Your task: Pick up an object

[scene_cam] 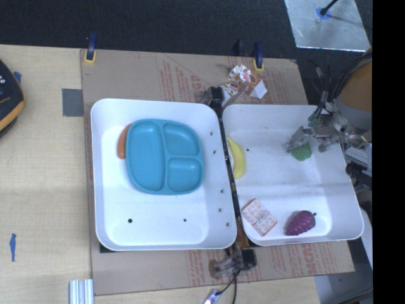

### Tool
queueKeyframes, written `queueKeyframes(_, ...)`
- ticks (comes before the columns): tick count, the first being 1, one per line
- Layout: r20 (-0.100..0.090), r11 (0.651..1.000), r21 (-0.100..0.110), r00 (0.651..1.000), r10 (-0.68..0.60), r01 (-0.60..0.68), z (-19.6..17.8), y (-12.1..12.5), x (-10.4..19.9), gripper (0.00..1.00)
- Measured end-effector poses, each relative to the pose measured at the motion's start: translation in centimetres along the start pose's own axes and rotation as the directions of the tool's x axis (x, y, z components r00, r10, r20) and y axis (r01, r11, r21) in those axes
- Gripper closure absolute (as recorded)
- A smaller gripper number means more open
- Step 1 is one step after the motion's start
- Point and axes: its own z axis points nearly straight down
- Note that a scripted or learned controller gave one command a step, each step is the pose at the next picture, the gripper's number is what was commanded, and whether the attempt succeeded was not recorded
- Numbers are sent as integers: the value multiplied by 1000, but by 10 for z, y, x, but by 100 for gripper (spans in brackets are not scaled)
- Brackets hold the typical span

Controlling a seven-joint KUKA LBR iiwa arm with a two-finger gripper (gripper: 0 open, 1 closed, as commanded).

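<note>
The gripper (306,145) is down in the right bin (278,189), near its far right corner, with a small green thing (302,152) right at its fingertips, though I can't tell if it's pinched. Counting that bin: one green thing, one yellow item (238,158) against the left wall, one little printed box (258,216) and one bunch of purple grapes (300,223) along the near edge. The left bin (107,214) has one blue divided plate (165,156) with one orange thing (121,143) poking out behind.

A divided plate (166,156) lies in the left bin (107,227); grapes (300,223) in the right bin (329,189).
</note>
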Motion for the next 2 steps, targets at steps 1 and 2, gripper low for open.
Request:
queueKeyframes(1, 2, 1000, -2, 1000, -3, 3, -12, 1, -1, 100)
queueKeyframes(2, 2, 1000, -1, 1000, -3, 3, -12, 1, -1, 0)
